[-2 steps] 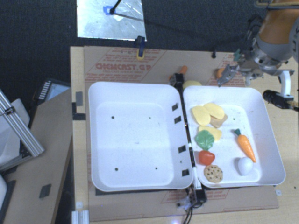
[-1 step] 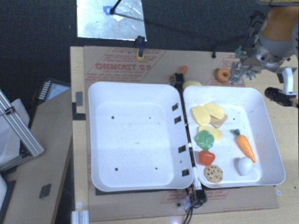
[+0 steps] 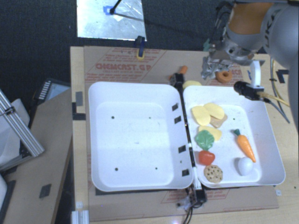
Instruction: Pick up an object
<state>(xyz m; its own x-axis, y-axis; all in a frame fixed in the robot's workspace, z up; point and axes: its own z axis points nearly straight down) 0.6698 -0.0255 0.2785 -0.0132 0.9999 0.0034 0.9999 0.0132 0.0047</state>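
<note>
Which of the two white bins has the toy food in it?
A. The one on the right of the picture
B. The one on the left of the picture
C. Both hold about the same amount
A: the carrot, tomato, cookie and egg all lie in the right bin, while the left bin shows bare white floor.

The grey arm (image 3: 280,27) enters from the upper right corner, and its orange band (image 3: 250,15) sits just above the wrist. The wrist bends downward and a little to the left. The gripper (image 3: 212,71) hangs at the lower end — its metal parts are blurred.
</note>
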